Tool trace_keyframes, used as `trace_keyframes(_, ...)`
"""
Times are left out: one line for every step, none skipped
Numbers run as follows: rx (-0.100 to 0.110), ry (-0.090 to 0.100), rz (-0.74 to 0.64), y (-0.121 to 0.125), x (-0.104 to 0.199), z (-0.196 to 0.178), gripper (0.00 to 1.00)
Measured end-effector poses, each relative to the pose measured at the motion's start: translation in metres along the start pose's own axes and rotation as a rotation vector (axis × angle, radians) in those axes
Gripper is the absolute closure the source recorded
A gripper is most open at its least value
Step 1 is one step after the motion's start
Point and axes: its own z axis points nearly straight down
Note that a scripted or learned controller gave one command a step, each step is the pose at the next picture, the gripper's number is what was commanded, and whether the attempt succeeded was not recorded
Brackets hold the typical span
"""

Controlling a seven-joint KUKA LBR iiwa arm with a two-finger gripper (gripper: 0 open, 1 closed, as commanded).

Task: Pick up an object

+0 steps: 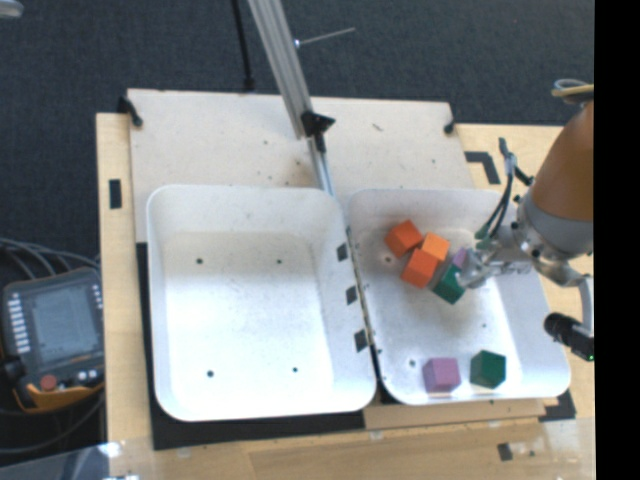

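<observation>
Nearest us, along the front wall of the right bin (520, 383), sit a purple cube (441, 374) and, just to its right, a green cube (488, 368); both lie flat and well apart from the action. Sweeping from the left: a teach pendant (55, 328) sits off the bench, then comes the left bin (160, 298), then a slanted aluminium post (285, 63) that ends near where the bins meet. In the right bin we see a cluster: an orange cube (404, 237), touching a second orange block (426, 262) set lower and to its right, and a dark green block (449, 287) against that one's lower right. The gripper (472, 268) is down at the cluster's right edge, beside the dark green block, with something pale purple at its tip that we can't identify. We cannot tell whether the tool is apart or together, and nothing shows as clamped, so we don't call a grasp. Our read: we're in the reach/close step on the dark green block. The next move calls for closing squarely on it without shoving the orange neighbours, then a straight lift. The block is near-cubic with no clear long axis; it sits rotated, one corner pointing toward the bin's front.
</observation>
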Motion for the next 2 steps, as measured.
trace_keyframes(-0.001,0.000,-0.001,0.000,0.007,-0.061,1.00)
trace_keyframes(0.003,0.001,-0.002,0.002,0.006,-0.086,1.00)
